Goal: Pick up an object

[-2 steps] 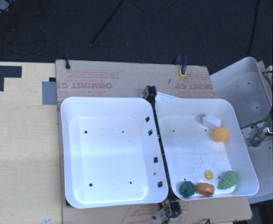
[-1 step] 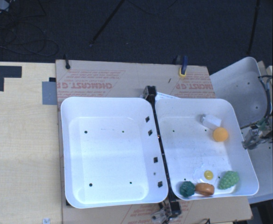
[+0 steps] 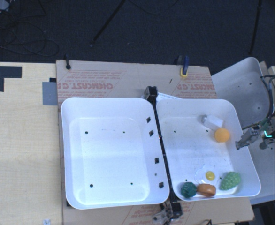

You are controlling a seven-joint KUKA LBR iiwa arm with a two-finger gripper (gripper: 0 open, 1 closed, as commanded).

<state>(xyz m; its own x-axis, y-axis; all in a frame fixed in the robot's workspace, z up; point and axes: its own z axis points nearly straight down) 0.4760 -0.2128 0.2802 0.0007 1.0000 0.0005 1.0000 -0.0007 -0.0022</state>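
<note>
Sitting in the right bin (image 3: 250,172), a round orange ball (image 3: 222,135) lies near the gripper (image 3: 246,140), whose state is unclear.

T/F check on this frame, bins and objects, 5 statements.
1. All loose objects lie in the right bin. True.
2. The orange ball sits in the left bin. False: it is in the right bin, near its far right side.
3. The dark green object touches the orange-brown object. True.
4. The gripper holds the light green object. False: that object lies in the bin's near right corner.
5. The clear object lies beyond the orange ball. True.
</note>
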